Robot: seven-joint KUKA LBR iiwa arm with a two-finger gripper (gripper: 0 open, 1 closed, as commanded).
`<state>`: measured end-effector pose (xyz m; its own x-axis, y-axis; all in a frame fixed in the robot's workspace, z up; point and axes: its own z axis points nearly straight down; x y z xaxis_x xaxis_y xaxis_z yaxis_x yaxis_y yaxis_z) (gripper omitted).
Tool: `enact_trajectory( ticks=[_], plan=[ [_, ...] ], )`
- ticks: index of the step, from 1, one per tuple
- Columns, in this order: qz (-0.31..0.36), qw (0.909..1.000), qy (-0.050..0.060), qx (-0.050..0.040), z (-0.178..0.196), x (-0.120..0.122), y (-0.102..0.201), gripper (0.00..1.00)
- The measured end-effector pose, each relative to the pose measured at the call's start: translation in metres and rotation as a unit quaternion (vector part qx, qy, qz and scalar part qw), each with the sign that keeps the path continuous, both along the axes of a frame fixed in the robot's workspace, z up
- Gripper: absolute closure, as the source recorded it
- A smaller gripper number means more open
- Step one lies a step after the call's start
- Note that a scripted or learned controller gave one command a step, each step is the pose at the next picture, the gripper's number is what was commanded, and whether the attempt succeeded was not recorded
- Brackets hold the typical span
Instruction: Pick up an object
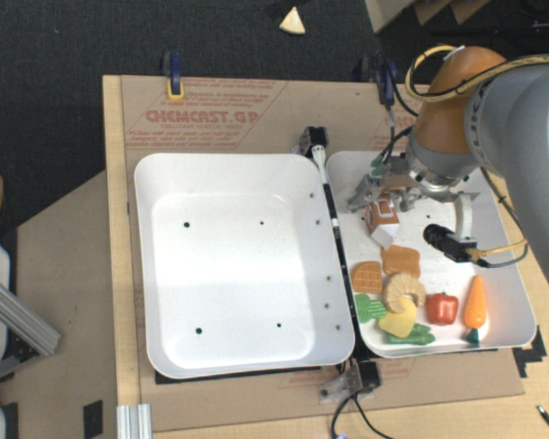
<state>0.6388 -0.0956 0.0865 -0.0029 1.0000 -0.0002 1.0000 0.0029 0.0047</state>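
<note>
The tool (382,207) sits low in the right bin (522,323), directly over a brown-and-white toy block (382,219) near the bin's upper left; whether its jaws are spread or pressed together I cannot tell, so no grasp can be claimed; the pick looks at the reaching stage, with closing and lifting left to do. The block seems to run its long axis up-and-down in the camera view, tilted slightly, pale end toward the pile of toy food; a carrot (476,302) lies nearby, pointing up-view; the left bin (146,176) rests on the worktop (119,108).
</note>
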Motion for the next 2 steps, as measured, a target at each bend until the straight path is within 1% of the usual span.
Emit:
enact_trajectory(
  ticks=[1, 2],
  plan=[
    [-0.001, 1.0000, 0.001, -0.0002, -0.002, 0.011, 0.002, 0.00],
    [-0.001, 1.0000, 0.000, -0.0004, 0.009, 0.011, 0.002, 1.00]
  ],
)
